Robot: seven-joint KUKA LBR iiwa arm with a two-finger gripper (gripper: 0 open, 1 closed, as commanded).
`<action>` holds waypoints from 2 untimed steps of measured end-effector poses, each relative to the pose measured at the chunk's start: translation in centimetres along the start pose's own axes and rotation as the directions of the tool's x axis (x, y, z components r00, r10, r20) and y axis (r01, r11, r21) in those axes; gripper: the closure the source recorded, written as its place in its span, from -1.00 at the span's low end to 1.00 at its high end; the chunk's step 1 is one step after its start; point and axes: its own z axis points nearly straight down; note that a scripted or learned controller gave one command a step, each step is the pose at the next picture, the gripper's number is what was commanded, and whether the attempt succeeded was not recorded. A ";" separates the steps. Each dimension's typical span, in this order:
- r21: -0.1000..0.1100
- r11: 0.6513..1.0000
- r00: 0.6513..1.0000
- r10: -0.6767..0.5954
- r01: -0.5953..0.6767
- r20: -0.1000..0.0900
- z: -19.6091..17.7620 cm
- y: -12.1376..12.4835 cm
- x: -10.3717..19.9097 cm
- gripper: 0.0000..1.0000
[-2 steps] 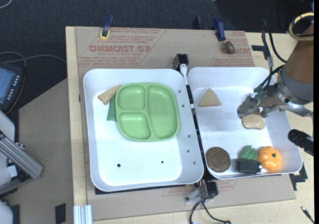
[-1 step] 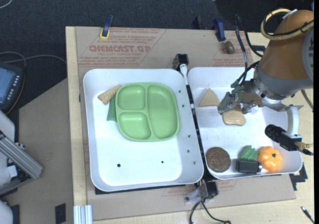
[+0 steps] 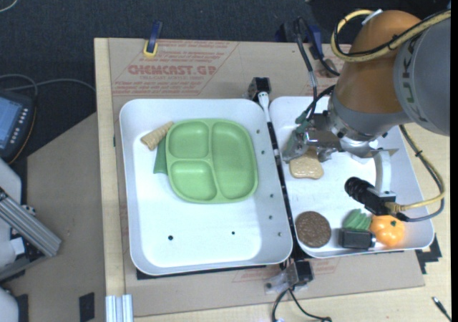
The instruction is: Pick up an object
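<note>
My gripper hangs over the upper left of the right bin, reaching in from the right. Just below it, touching or nearly so, a flat tan biscuit-like piece lies on the bin floor. Nearer the front edge lie a round brown disc, a small green piece, a black block and an orange fruit-like thing. Nothing shows lifted off the floor.
The left bin holds a green divided plate, which rests on a darker green piece. A tan wedge lies at the plate's upper left. The ridge between the bins runs close to the gripper's left.
</note>
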 end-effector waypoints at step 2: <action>-0.001 1.000 1.000 0.002 -0.002 0.000 -1.7 2.6 7.7 1.00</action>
